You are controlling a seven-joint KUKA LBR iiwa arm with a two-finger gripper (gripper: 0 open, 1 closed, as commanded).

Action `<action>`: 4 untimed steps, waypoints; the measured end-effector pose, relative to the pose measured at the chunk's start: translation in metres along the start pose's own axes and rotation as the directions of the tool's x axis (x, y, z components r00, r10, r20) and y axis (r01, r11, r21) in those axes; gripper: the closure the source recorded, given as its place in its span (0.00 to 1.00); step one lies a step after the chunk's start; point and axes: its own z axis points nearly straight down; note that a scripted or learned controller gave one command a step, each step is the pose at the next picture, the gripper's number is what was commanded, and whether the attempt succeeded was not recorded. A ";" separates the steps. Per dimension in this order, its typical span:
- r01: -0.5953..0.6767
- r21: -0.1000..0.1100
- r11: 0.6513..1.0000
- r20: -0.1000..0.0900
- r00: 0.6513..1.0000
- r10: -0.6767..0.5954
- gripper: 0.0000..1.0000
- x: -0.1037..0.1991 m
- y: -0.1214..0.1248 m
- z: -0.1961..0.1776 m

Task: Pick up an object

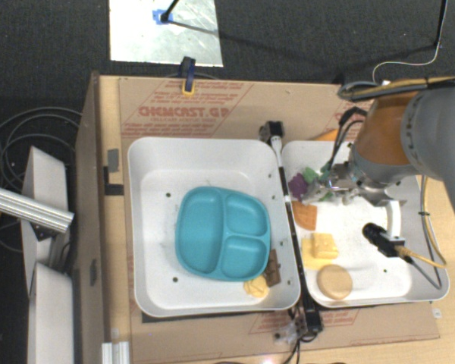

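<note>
Arm reaches into the right bin [409,283] from the right. Gripper [327,186] sits low at the bin's upper-left corner; its opening cannot be told. Purple piece [297,183] and green piece [311,174] lie just left of it, orange wedge [305,217] just below; nothing visibly gripped.

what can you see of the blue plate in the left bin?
The blue divided plate is teal, plastic-looking, a rounded square with three compartments: one long at its left, two smaller at its right. It lies flat, slightly rotated, on the left bin floor toward the right wall. A small brown piece touches its lower right rim.
</note>
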 end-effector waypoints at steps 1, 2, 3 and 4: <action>0.004 0.008 1.000 -0.002 1.000 -0.004 0.00 -0.014 0.078 0.014; 0.006 0.010 1.000 -0.003 1.000 -0.006 0.00 0.010 0.076 0.016; 0.007 0.006 1.000 -0.002 1.000 -0.007 1.00 0.008 0.077 0.004; 0.008 0.003 1.000 -0.005 1.000 -0.008 1.00 0.054 0.040 -0.091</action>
